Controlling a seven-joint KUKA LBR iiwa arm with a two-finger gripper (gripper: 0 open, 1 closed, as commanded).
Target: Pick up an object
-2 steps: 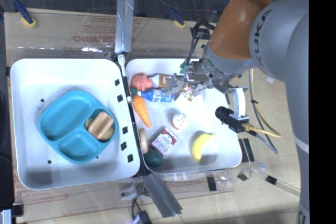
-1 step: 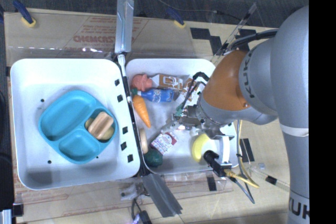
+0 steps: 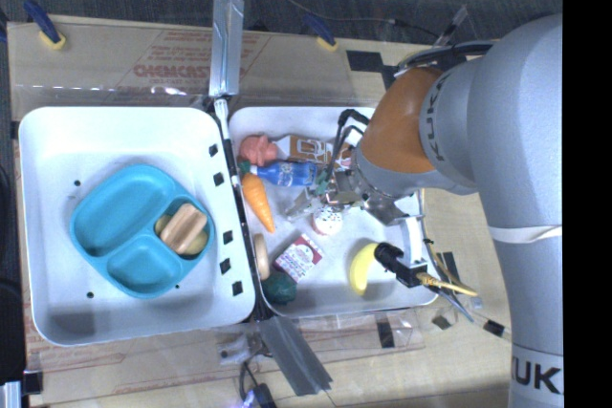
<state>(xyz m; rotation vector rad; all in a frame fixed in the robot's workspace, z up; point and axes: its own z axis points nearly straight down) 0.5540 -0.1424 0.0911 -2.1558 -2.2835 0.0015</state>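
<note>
Left bin [image 3: 57,306]: one blue divided plate [image 3: 120,215], tilted on the floor of the bin, with a tan bread roll [image 3: 184,228] in its small right-hand compartment. The other two compartments hold nothing.

Right bin [image 3: 325,287]: cluttered.
- A pink lump [image 3: 256,149] sits at the top left, against the divider wall.
- An orange carrot [image 3: 257,202] is just below it, pointing down along the same wall.
- A blue bottle [image 3: 287,174] lies on its side between the pink lump and the gripper, touching the carrot's top end.
- A small brown-and-white box [image 3: 311,149] is above the bottle.
- A clear plastic piece [image 3: 296,203] is under the bottle; I can't make out what it is.
- A white ball [image 3: 327,222] with red marks is mid-bin.
- A red-and-white packet [image 3: 298,258] is below and left of the ball.
- A yellow fruit [image 3: 361,267] is lower right.
- A dark green thing [image 3: 279,289] is in the bottom left corner.
- A tan disc [image 3: 260,255] stands on edge against the divider.

Gripper [image 3: 333,188]: down inside the right bin, mid-bin, under the orange wrist band. The wrist hides its tip, so I can't tell if it's open or closed, or whether it holds anything.

Nearest pickable things are the bottle's right end and the clear piece just to its left, and the ball just below. I can't confirm contact with any of them.
</note>
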